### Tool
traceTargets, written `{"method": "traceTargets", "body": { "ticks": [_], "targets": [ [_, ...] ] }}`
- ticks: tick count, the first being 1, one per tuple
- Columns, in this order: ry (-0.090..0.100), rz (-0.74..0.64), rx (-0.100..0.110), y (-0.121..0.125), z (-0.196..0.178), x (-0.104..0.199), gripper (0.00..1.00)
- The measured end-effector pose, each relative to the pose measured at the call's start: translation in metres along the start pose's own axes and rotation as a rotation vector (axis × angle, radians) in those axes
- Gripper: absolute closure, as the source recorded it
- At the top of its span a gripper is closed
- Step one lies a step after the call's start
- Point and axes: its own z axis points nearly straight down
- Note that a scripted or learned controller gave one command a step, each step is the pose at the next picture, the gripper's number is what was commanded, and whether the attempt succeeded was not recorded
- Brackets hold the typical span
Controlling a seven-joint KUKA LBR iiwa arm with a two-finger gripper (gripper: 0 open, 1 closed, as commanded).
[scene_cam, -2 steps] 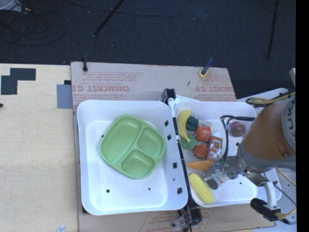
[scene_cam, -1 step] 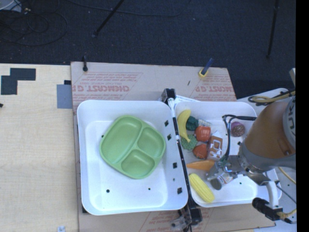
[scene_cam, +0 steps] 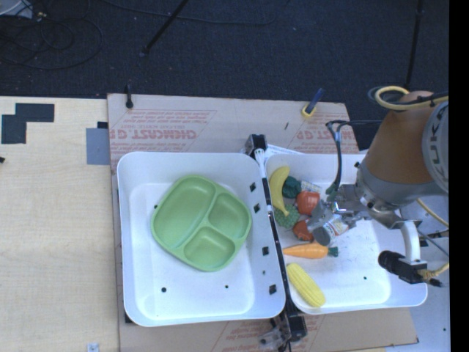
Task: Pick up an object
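Nearest the front edge of the right bin (scene_cam: 381,288) lies a corn cob (scene_cam: 305,284), then a carrot (scene_cam: 306,251) just behind it, both likely light, stiff plastic toys with smooth skins that could slip, so I would judge a pinch across the carrot's thick middle the safest hold. Further back, the gripper (scene_cam: 327,224) hangs low over a huddle of tomatoes (scene_cam: 308,201) and greens against the bin's left wall, whether wide or narrow I cannot tell, with a banana (scene_cam: 278,188) curving toward the far-left corner. The left bin (scene_cam: 139,284) carries a green divided plate (scene_cam: 202,223).
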Motion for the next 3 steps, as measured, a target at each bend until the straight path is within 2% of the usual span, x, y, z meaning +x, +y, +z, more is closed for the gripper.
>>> {"method": "traceTargets", "body": {
  "ticks": [1, 2, 3],
  "targets": [
    [0.001, 0.002, 0.009, 0.000, -0.006, -0.001, 1.00],
    [-0.001, 0.002, 0.001, 0.010, -0.001, -0.028, 1.00],
    [0.000, 0.000, 0.001, 0.088, 0.013, 0.004, 1.00]
  ]
}}
